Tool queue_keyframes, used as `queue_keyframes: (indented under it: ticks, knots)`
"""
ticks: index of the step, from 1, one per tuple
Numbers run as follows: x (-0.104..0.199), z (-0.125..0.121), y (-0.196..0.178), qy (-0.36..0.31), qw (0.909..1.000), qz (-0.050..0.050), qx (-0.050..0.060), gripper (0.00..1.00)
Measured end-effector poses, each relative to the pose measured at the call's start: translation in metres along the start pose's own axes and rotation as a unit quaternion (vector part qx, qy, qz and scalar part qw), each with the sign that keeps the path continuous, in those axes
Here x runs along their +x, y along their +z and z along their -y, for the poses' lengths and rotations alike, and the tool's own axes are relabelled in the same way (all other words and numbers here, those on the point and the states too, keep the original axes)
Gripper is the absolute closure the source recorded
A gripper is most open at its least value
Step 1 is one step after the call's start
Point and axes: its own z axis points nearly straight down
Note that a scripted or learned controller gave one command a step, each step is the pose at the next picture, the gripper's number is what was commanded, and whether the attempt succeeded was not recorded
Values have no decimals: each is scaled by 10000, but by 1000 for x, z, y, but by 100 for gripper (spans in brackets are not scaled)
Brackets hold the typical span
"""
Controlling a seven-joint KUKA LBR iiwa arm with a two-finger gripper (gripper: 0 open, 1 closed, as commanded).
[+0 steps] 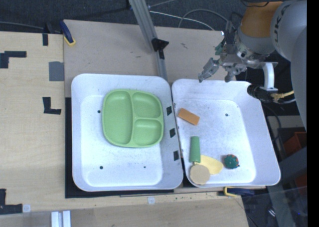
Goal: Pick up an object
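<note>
From the camera view above the bench, two shallow white bins are sitting side by side, their inner rims touching along the centre line. The left bin (84,136) is holding a single item: a green divided plate (133,118) with three compartments, lying flat in the upper middle of the bin floor. The right bin (249,121) is holding five small items. An orange block (189,116) is lying near the upper left of its floor, slightly tilted. A green cylinder (194,148) is lying lengthwise below the block, close to the left wall. A tan disc (200,173) is resting at the lower end of the cylinder, overlapping the edge of a yellow piece (213,164) just beside it. A small dark green and red ball-shaped item (230,161) is sitting to the right of the yellow piece, apart from it. The grey arm is reaching in from the right, and the gripper (216,73) is hanging over the far rim of the right bin with its two fingers spread apart and nothing between them. The orange block, the nearest item, is lying below and to the left of the fingertips, well apart from them; the remaining items are lying farther toward the near wall.
</note>
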Motion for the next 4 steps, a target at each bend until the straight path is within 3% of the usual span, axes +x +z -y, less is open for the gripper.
queue_keyframes:
  ticks: [1,3,4]
  knots:
    - [0,0,0,0,10000,2,1,0]
    - [5,3,111,5,10000,2,38,0]
    - [6,4,145,2,10000,8,9,0]
